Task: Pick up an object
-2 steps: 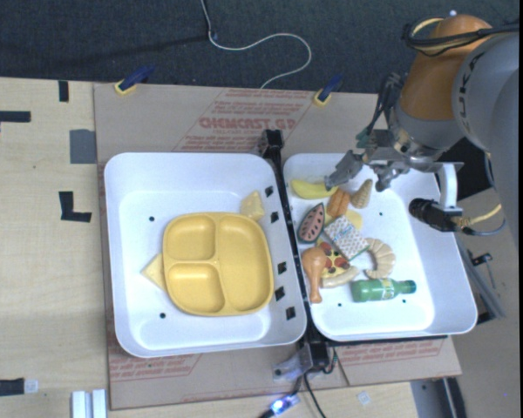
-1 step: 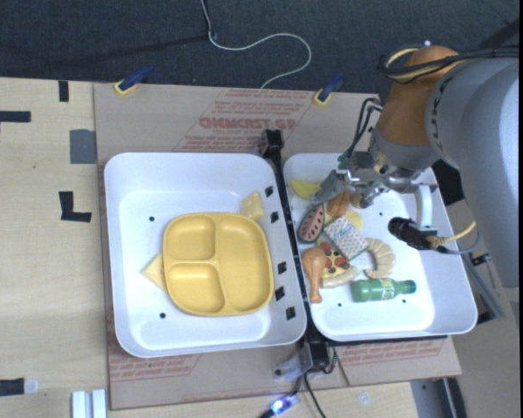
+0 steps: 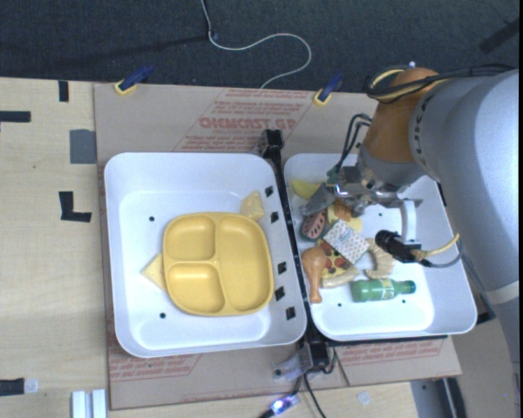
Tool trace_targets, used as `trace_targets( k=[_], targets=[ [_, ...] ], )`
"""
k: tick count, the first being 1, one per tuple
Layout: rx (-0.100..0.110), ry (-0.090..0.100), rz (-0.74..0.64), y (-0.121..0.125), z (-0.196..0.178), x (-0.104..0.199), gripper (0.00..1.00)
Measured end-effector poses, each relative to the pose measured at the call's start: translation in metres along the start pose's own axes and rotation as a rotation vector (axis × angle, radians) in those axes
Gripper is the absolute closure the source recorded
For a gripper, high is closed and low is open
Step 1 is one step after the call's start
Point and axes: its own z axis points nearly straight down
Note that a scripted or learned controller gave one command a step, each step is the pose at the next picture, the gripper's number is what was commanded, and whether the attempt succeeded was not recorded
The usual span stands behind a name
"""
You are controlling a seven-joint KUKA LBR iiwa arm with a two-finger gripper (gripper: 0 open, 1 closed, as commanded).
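- Two white bins: left bin (image 3: 126, 233), right bin (image 3: 444, 307).
- One yellow divided plate (image 3: 218, 262); one green bottle (image 3: 382, 290).
- Gripper (image 3: 342, 194) low over jumbled toy food (image 3: 331, 251); grip state impossible to tell.

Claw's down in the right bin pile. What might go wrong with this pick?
1. The claw sits over tightly packed toy food, so it may snag several pieces or none.
2. The pile crowds the right white bin's left wall, limiting approach room.
3. The green plastic bottle lies flat and could roll if bumped.
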Motion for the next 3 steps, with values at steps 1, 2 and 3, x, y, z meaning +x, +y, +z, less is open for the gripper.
trace_targets(
  k=[1,2,3],
  targets=[
    [-0.005,0.000,-0.001,0.002,-0.014,0.000,1.00],
    [-0.003,0.003,0.002,-0.005,-0.060,0.003,1.00],
    [-0.003,0.003,0.001,-0.002,-0.102,0.004,1.00]
  ],
)
